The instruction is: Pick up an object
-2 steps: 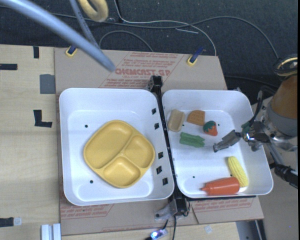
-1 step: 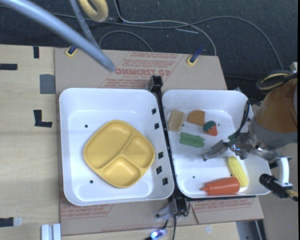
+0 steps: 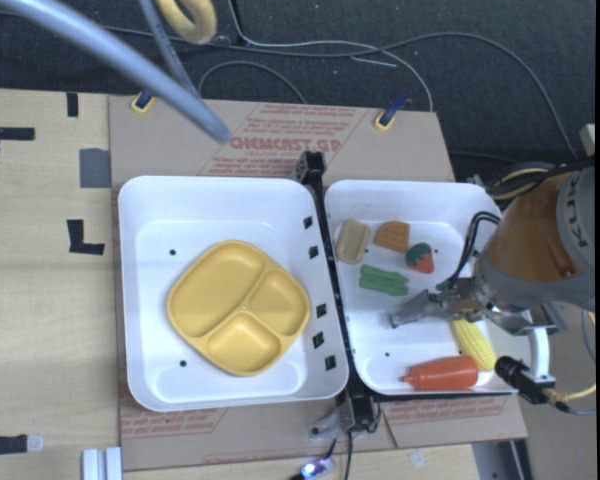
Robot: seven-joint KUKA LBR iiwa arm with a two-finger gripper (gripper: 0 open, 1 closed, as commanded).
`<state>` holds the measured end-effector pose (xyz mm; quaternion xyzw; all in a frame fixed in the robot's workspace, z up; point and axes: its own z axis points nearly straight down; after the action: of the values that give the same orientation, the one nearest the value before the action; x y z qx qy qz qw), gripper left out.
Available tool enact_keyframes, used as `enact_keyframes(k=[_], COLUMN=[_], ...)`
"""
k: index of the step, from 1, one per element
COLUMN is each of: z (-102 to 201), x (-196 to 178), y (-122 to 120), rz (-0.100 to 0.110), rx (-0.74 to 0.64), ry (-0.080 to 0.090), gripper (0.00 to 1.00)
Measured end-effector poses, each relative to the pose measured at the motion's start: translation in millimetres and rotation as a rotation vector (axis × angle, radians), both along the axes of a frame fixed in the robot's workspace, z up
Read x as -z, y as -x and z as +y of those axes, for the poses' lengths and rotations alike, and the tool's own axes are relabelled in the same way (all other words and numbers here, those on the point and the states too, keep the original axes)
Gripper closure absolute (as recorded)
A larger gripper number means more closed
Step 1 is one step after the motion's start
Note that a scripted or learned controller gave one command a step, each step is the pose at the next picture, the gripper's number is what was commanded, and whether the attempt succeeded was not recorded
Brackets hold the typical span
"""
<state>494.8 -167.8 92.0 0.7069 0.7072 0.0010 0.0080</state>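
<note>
Grey gripper (image 3: 405, 315) sits low in the right bin (image 3: 450, 196) w/ nothing seen between its tips, apparently pressed together, just below the green piece (image 3: 383, 281) — I'd spread the 2 tips, centre over it, then descend straight.

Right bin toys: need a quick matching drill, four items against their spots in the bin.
Items:
1. red plastic hot dog
2. yellow plastic corn cob
3. green plastic vegetable piece
4. beige plastic bread slice

Spots:
A. upper left corner, next to the divider
B. along the bottom wall
C. middle left
D. lower right, just above the hot dog

Pairs: 1-B, 2-D, 3-C, 4-A
</note>
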Motion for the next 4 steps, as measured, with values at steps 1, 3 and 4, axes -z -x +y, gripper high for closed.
enact_keyframes(k=[1,3,4], z=[0.8,-8.8,-3.1], x=[-13.8,-125.2,-173.6], y=[-1.3,0.8,7.4], rz=[-0.002,0.010,0.009], rx=[-0.002,0.000,-0.001], ry=[-0.002,-0.008,-0.008], gripper=[1.00,1.00,1.00])
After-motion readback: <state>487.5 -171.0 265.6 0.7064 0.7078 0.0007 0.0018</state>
